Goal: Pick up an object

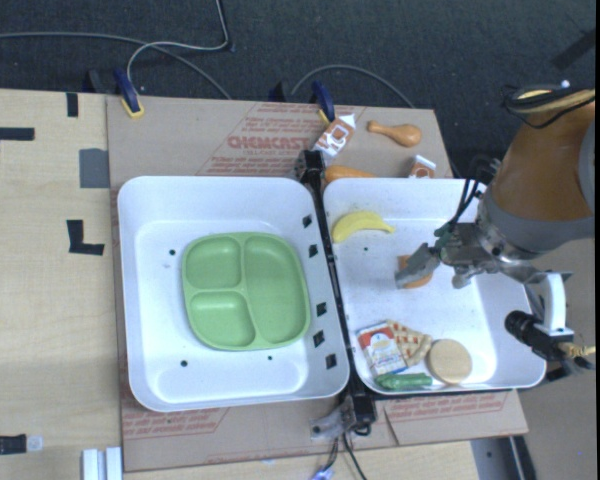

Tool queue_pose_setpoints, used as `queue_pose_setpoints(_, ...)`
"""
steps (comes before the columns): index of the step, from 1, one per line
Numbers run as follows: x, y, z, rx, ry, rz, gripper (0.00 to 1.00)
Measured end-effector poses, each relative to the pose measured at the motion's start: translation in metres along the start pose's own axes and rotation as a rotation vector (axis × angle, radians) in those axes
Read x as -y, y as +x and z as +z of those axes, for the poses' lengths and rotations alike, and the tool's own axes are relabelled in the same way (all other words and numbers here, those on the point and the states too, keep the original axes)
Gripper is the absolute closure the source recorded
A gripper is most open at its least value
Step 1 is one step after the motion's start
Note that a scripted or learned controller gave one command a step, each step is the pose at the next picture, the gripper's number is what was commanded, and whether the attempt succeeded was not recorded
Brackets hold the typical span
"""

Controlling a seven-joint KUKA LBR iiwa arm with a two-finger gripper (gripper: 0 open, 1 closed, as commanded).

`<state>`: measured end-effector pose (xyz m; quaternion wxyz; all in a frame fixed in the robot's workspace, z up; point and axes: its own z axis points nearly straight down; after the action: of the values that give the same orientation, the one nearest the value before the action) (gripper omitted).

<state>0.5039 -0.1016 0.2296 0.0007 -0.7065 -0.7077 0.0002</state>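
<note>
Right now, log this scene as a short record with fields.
left bin: green divided plate
right bin: banana, orange item, waffle, round bun, red packet, green pod
gripper: low over right bin, at the orange item; grasp unclear
behind bins: drumstick on cardboard

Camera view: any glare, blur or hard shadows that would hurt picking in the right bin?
Camera view: lighting even and soft, no hard shadows; white right bin bright but not blown out. Image low-res and slightly soft throughout; gripper and the orange item by it smear together, so the fingers are unreadable. Banana reads clearly.
</note>
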Motion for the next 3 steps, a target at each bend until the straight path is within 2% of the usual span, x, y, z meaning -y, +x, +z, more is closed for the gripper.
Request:
queue_pose_setpoints(1, -0.057, -0.058, 0.063, 0.001, 0.002, 0.002, 0.0)
queue_pose_setpoints(2, -0.078, -0.05, 0.143, 0.002, -0.005, 0.001, 0.0)
queue_pose_setpoints(3, -0.078, -0.014, 0.143, 0.002, -0.005, 0.0, 0.0)
